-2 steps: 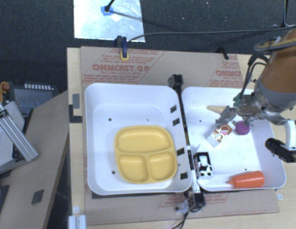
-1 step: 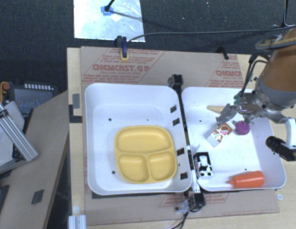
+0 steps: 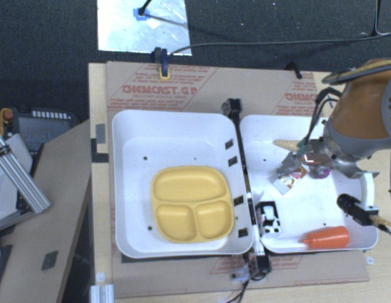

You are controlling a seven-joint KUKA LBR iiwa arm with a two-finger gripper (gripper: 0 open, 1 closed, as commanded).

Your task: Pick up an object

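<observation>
Left bin [image 3: 129, 137]: just a yellow divided tray [image 3: 191, 203]. Right bin [image 3: 265, 134]: orange carrot [image 3: 325, 237], black-and-white bit [image 3: 267, 218], small packet [image 3: 287, 180] right under gripper [image 3: 296, 163]. Can't tell gripper state.

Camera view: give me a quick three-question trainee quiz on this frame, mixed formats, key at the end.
1. True or false: the yellow divided plate lies in the left bin.
2. Multiple choice: where is the orange carrot-shaped toy? A) on the plate B) near the front edge of the right bin C) outside both bins on the cardboard
3. Short answer: over which bin is the gripper?

Key:
1. True.
2. B.
3. The right bin; it hangs just above a small mixed-colour object there, and whether it holds anything cannot be told.
</observation>
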